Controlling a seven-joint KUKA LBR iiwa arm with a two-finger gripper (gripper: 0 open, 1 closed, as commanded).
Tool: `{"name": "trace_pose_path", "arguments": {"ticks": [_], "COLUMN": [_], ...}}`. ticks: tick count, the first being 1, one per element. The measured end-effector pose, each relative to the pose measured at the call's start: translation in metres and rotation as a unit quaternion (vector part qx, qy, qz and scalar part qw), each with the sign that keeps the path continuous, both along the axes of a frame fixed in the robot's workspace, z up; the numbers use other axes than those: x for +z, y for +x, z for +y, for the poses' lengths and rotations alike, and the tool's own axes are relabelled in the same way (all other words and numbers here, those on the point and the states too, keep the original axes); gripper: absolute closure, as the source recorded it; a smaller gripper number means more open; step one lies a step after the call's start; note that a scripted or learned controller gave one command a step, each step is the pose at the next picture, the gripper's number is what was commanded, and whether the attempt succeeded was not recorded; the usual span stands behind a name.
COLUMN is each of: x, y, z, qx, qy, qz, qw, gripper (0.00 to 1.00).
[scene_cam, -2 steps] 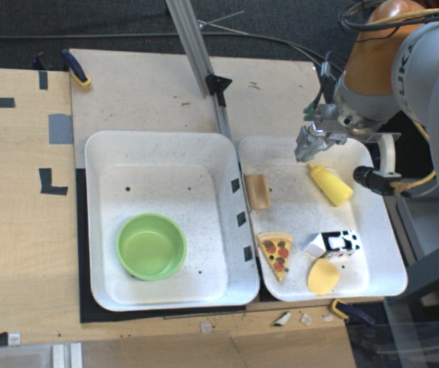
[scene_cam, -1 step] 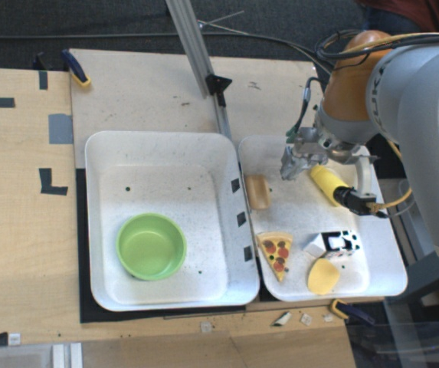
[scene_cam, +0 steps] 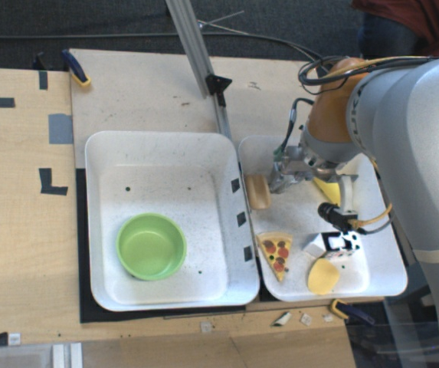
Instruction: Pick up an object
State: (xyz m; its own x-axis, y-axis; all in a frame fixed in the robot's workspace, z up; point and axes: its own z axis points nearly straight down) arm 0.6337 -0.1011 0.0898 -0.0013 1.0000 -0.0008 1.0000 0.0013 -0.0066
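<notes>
In the right bin (scene_cam: 384, 286), my gripper (scene_cam: 282, 179) hangs low over the far left part. Just to its left a tan block (scene_cam: 258, 192) leans against the bin's left wall, close to the gripper tip. Whether they touch I cannot tell. A pizza slice toy (scene_cam: 275, 254) lies near the front left, and a yellow round piece (scene_cam: 323, 277) lies to its right. A black-and-white object (scene_cam: 340, 242) sits behind that piece. A yellow item (scene_cam: 327, 188) lies partly hidden under the wrist.
The left bin (scene_cam: 96, 167) holds a green bowl (scene_cam: 152, 245) at its front left. A slanted metal pole (scene_cam: 196, 48) crosses above the bins at the back. The grey arm with its orange band (scene_cam: 334, 113) covers the right bin's far right side.
</notes>
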Motion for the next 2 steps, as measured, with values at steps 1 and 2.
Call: {"name": "trace_pose_path", "arguments": {"ticks": [1,2], "x": [-0.0003,0.0085], "y": [-0.0002,-0.0006], "z": [0.0005,0.0013], "qx": [0.000,0.000], "qy": [0.0008,0.0013], "qz": [-0.001,0.000], "qw": [1.0000,1.0000], "gripper": [0.00,1.00]}}
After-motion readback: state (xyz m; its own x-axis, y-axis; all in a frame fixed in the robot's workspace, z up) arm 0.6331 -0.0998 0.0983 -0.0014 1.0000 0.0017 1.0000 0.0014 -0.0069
